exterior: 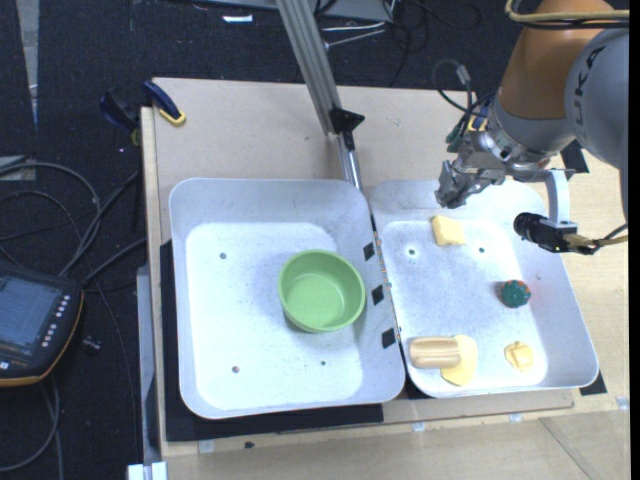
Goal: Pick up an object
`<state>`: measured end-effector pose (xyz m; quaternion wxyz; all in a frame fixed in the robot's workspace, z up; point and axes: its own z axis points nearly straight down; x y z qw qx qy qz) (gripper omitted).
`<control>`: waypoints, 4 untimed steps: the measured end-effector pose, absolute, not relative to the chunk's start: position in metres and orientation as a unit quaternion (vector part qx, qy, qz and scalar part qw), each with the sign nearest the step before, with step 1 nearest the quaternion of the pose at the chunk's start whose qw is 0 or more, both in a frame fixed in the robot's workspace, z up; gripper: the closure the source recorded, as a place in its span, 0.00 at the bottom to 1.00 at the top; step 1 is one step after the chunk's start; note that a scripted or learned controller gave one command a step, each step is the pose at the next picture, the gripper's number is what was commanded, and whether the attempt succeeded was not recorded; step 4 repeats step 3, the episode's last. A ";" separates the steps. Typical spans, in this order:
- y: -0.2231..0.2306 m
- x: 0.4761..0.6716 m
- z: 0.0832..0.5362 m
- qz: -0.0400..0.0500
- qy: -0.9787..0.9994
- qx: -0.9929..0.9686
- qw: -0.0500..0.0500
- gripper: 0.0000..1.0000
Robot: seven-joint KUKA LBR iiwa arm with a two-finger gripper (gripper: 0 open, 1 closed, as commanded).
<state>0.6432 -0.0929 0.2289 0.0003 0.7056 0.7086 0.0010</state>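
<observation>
Your gripper (452, 190) hung above the far end of the right bin (560, 298); whether it was open or closed could not be told, and nothing showed in its grasp. No pick was done. The nearest candidate, a yellow block (449, 230), lay just below and toward you from the gripper, its long axis tilted slightly off the bin's width.

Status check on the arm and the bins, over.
Gripper above right bin's far edge, nothing seen held. Nearest: yellow block, just below it. Teal ball and other yellow pieces nearer the front. Green bowl in left bin.
</observation>
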 end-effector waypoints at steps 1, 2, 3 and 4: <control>-0.034 0.632 0.237 0.001 0.709 0.706 0.000 1.00; 0.022 0.628 0.235 0.000 0.709 0.705 -0.001 1.00; 0.071 0.605 0.243 0.001 0.709 0.706 0.000 1.00; 0.071 0.605 0.243 0.001 0.709 0.706 0.000 1.00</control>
